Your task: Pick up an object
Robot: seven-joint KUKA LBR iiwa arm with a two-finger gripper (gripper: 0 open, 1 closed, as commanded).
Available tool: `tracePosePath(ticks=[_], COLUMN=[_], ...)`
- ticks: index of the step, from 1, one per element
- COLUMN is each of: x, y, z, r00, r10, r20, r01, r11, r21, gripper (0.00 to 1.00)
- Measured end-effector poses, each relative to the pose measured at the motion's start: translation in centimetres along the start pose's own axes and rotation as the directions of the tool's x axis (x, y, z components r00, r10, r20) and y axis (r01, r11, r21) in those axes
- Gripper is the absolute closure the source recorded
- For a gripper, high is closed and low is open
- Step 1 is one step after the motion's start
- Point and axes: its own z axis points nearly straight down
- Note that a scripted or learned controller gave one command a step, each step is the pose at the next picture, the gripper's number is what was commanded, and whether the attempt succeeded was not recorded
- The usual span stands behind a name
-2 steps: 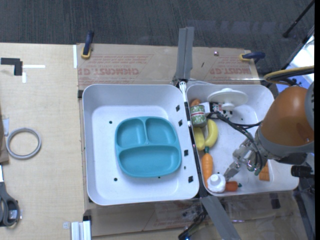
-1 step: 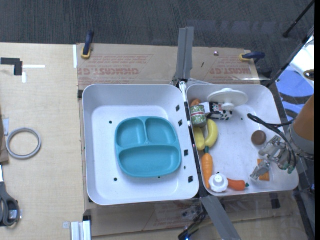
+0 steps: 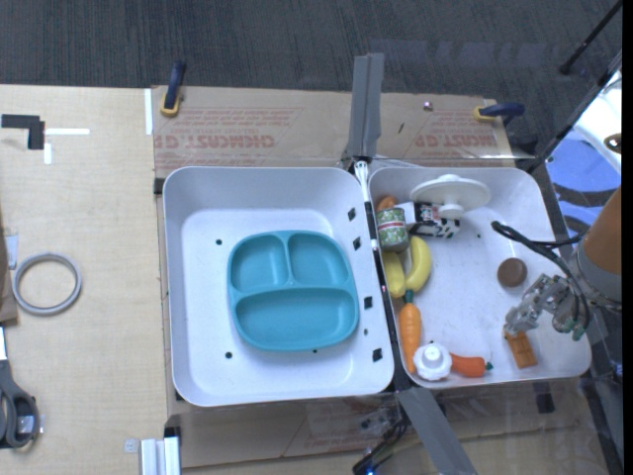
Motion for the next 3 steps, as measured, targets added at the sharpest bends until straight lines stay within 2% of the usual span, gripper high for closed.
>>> tracePosePath(ticks=[1,2,3], x=[-7.1,-12.4,-12.1], y=[5.0,9.0,14.2], z=[0.9,0.9,-7.4], r00=[0.976,0.909,0.865], r10=[0.218,0.416,0.501], r20=[0.0,0.0,0.001], r01=[-0.218,-0.416,-0.501], r11=[0.976,0.909,0.865], r21=[0.001,0.001,0.001], gripper=[1.0,1.0,1.0])
